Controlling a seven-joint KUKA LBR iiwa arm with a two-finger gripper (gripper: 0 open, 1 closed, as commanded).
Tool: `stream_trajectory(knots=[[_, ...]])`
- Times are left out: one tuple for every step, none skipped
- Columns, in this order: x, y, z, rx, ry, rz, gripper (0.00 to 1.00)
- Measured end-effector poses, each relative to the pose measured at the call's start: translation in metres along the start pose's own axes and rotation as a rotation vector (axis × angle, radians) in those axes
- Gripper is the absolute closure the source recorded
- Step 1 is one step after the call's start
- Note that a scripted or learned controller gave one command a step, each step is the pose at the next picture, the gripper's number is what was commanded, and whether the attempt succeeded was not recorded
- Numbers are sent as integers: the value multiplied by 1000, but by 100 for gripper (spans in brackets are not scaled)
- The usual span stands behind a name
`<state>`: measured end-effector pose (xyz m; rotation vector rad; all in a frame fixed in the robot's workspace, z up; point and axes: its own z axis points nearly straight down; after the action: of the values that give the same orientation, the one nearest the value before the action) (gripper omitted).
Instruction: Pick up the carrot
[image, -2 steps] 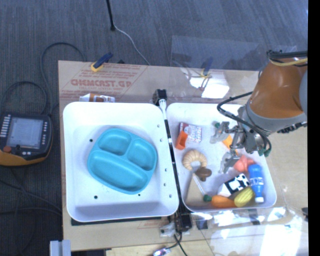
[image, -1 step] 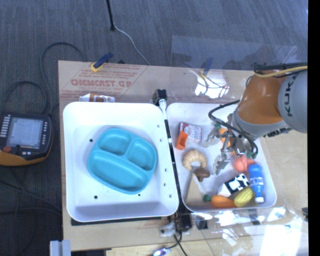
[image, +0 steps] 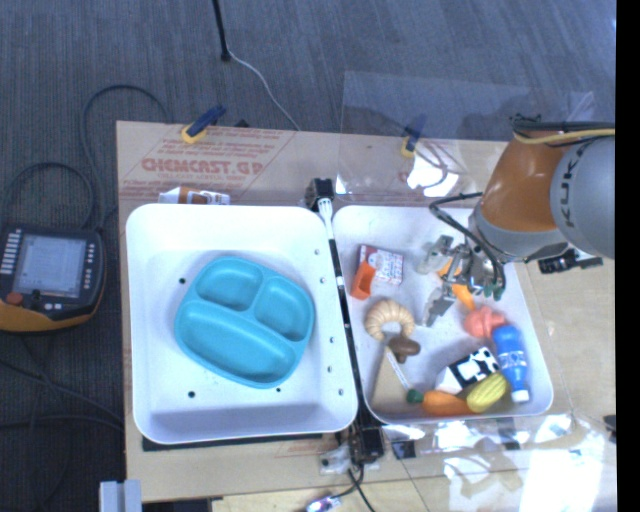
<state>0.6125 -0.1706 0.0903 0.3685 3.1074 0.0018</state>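
Note:
The carrot (image: 443, 403), orange with a green stub at its left end, lies along the front wall of the right bin (image: 352, 300). My gripper (image: 438, 279) hangs over the middle of that bin, well behind the carrot and apart from it. Its two grey fingers (image: 437, 304) stand spread, so it is open, with nothing held between them. A small orange piece (image: 462, 295) lies just right of the fingers.
Around the carrot lie a yellow fruit (image: 487, 392), a black-and-white toy (image: 468, 368) and a blue bottle (image: 510, 360). A pink item (image: 483, 320), a tan croissant (image: 388, 318), a brown mushroom (image: 404, 348) and a red-white box (image: 378, 267) share the bin. The left bin (image: 150, 400) holds a blue divided plate (image: 245, 318).

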Motion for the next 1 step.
stream_trajectory(knots=[[-4,1,-13,4,-11,-2,100]])
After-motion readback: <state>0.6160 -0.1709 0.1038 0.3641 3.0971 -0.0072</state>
